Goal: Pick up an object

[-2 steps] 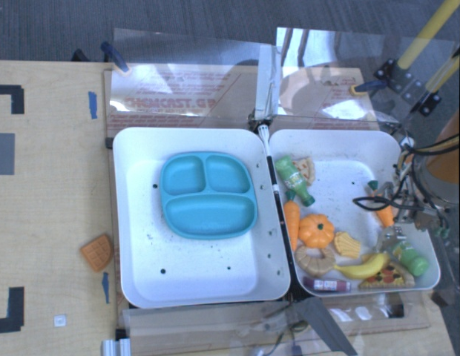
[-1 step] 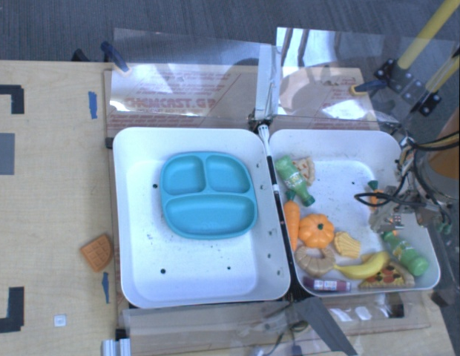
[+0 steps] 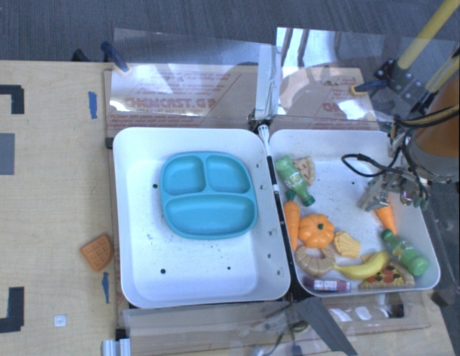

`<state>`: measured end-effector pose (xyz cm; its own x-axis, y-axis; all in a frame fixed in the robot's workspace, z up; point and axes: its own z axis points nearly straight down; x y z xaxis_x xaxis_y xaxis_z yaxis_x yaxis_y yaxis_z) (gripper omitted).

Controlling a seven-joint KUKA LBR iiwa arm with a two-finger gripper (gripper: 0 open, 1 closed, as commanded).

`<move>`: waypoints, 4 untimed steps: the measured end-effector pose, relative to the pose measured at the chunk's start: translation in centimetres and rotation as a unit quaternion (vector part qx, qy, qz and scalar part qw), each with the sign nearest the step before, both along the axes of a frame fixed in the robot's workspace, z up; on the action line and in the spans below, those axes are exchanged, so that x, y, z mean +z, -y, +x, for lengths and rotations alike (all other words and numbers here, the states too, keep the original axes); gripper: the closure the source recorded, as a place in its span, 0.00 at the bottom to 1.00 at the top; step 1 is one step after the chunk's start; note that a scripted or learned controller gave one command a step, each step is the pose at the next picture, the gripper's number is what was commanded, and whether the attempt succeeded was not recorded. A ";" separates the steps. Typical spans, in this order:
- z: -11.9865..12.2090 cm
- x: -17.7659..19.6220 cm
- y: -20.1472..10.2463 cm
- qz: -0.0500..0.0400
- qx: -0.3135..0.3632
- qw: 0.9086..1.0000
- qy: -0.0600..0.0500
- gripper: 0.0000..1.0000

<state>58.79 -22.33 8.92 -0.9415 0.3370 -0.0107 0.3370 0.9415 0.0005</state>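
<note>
1. The claw [image 3: 380, 197] stood low in the right bin [image 3: 430, 252], near its right wall. Whether it was open or closed could not be told.
2. A small carrot [image 3: 386, 218] lay directly beneath the claw, tip pointing down-right. Contact appeared likely, but no grip could be confirmed.
3. Near it, toward the bin's front corner, lay a green bottle [image 3: 406, 255], then a banana [image 3: 365, 265] along the front wall.
4. Further left sat an orange pumpkin [image 3: 317, 230], with a second carrot [image 3: 291, 225] and another green bottle [image 3: 294, 179] close to the dividing wall.
5. The left bin [image 3: 133, 221] held a blue divided plate [image 3: 208, 195], well apart from the claw. A waffle-like piece [image 3: 97, 252] lay outside on the surface [image 3: 44, 199].
6. Judgement: the step in hand was the grasp of the small carrot. To do it well, the claw should straddle the carrot across its thick end, descend fully to the bin floor, close firmly, then lift straight up, clear of the neighbouring bottle.
</note>
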 end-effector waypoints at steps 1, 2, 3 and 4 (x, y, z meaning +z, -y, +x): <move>-10.6 0.0 0.1 0.001 -0.115 0.993 0.000 1.00; -3.5 0.2 -6.4 0.003 -0.109 0.994 0.000 1.00; -1.7 5.8 0.2 -0.002 0.089 0.996 0.001 1.00; -1.7 5.6 0.0 -0.001 0.091 0.996 -0.001 0.00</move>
